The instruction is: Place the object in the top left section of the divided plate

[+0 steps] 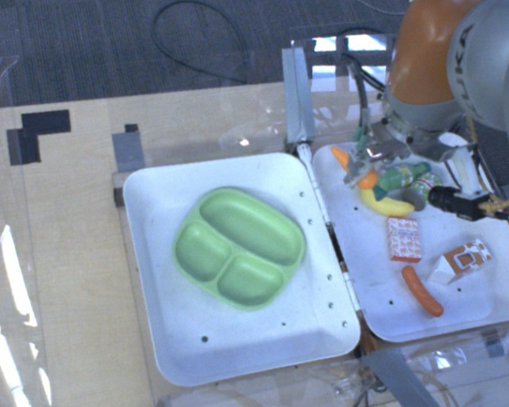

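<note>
the plate (239,246) is green with rounded corners, split into three sections: one long, two smaller. it lies flat, turned at a slant, near the middle of the left bin (177,352). its sections hold nothing. which object is meant cannot be told.

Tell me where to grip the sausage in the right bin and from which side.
Grip the sausage across its middle, coming straight down. It lies flat, long and narrow, slanting toward the bin's near edge, with bare floor along both long sides for the fingers; the small carton sits close to its right.
</note>
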